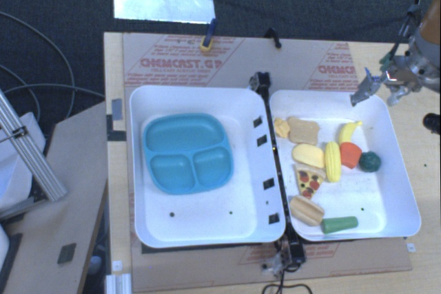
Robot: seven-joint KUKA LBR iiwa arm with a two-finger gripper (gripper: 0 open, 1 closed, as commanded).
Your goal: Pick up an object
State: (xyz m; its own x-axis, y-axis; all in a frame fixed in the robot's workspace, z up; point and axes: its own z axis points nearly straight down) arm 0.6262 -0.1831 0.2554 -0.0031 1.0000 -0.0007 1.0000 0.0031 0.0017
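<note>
Gripper (381,89) (fingers spread) above right bin (400,217) of toy food.

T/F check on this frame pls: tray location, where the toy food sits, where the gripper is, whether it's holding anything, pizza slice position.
1. The blue tray lies in the left bin. True.
2. The toy food is spread over both bins. False: all of it lies in the right bin.
3. The gripper is down among the food. False: it is above the right bin's far right corner, apart from the pieces.
4. The gripper holds the corn cob. False: the cob lies in the bin beside the tomato, and nothing shows between the fingers.
5. The pizza slice lies between the cheese-coloured piece and the hot dog. True.
</note>
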